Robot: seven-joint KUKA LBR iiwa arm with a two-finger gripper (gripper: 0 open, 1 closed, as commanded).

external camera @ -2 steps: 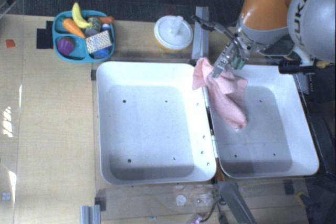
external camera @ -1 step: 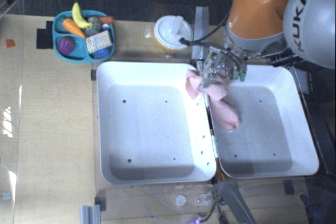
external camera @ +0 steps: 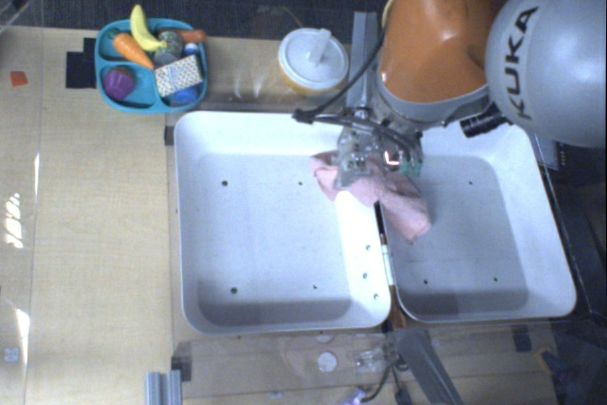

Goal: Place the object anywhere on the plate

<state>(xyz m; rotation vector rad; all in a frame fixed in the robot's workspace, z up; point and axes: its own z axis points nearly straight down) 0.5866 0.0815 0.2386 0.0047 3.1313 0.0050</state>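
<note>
Cloth (external camera: 387, 197), pink and crumpled, hangs over the seam between the two white bins (external camera: 266, 242), draped under the gripper (external camera: 372, 158). Whether the claw is clamped on it or apart, I cannot tell. A blue plate (external camera: 106, 98) of toy food sits on the bench, well apart, beside a lidded cup (external camera: 313, 60).

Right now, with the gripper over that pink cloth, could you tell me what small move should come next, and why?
Probably a short lift. The gripper sits on the pink cloth, which lies draped across the divide between the left bin and right bin.
</note>
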